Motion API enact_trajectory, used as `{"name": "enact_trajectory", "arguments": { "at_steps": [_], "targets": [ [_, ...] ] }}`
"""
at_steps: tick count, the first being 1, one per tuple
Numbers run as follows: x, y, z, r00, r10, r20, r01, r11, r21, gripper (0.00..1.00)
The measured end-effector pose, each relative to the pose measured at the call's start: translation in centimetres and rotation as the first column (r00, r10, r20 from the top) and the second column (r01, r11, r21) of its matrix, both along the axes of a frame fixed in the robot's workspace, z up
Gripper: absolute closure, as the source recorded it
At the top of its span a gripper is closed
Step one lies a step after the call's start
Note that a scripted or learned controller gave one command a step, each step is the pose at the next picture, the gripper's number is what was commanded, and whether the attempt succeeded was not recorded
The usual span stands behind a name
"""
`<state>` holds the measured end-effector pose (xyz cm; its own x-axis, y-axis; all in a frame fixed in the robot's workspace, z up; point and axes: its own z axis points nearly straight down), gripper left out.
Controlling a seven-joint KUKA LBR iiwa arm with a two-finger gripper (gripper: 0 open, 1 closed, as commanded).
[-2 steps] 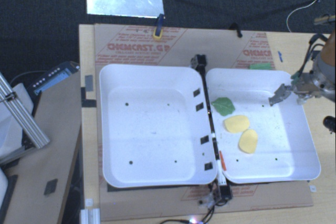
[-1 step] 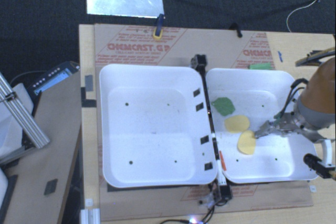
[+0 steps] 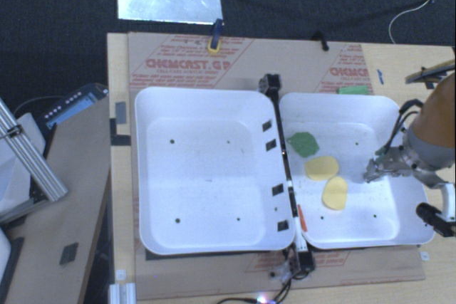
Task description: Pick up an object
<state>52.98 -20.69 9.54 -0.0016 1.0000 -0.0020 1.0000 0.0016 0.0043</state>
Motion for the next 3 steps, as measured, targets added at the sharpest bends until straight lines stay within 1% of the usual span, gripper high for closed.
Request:
{"name": "enact_trajectory", "arguments": {
  "at_steps": [1,2,3],
  "targets": [
    [-4.2,-0.1,17.8,1.000,0.001,0.011,-0.001,1.000,-0.004,1.00],
    [-4.2,0.0,38.5,1.000,0.004,0.016,-0.004,1.000,-0.006,1.00],
    [-2.4,0.0,40.7,1.000,0.003,0.003,-0.003,1.000,-0.001,1.00]
  ]
}}
